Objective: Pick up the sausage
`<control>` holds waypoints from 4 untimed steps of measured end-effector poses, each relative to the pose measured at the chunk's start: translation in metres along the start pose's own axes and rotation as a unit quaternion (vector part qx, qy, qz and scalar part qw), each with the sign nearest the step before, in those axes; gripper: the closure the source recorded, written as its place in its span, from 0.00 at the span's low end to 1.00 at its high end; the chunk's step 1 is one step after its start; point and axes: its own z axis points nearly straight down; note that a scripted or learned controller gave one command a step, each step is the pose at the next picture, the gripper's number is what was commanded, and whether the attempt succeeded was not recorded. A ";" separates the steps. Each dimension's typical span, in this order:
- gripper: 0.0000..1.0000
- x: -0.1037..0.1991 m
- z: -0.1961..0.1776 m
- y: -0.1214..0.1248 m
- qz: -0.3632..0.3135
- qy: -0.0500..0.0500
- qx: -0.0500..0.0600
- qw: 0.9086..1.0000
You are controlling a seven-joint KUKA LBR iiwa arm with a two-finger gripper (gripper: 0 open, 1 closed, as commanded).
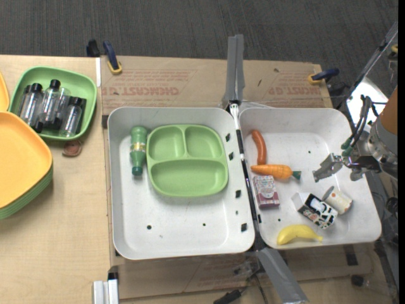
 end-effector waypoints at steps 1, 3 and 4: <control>0.00 0.049 0.118 0.026 0.022 0.000 0.001 1.000; 0.00 0.048 0.146 0.129 -0.047 -0.001 -0.001 0.999; 0.00 0.034 0.146 0.173 -0.058 -0.001 -0.001 0.998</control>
